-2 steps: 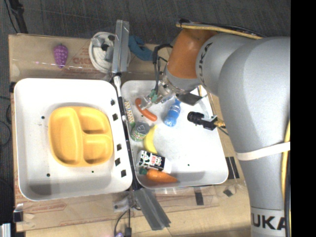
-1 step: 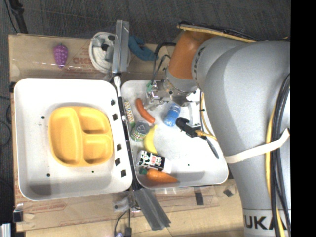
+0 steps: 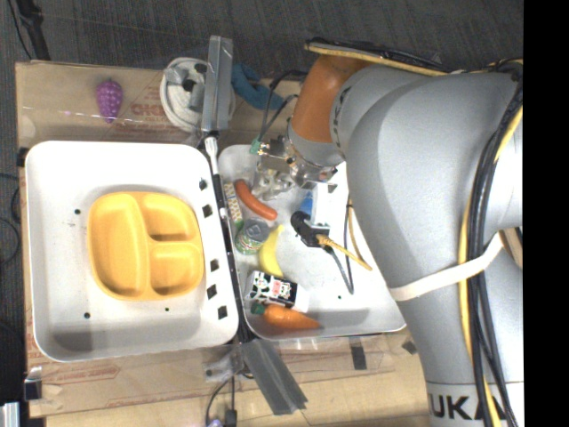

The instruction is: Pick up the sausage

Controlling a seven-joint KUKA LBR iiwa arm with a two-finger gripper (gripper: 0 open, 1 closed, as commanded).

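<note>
The sausage (image 3: 256,202) lies at the far left of the right bin (image 3: 373,314), beside a banana (image 3: 269,251) and a carrot (image 3: 286,319). The gripper (image 3: 271,178) hangs just above the sausage. I cannot tell its state.

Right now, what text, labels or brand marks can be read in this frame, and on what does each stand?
"UKA": white letters on the arm's base, the rest of the brand name cut off.
Faint reddish print on the cardboard strip behind the left bin: too blurred to read.
Black-and-white carton in the right bin: only a pattern, no legible words.
</note>
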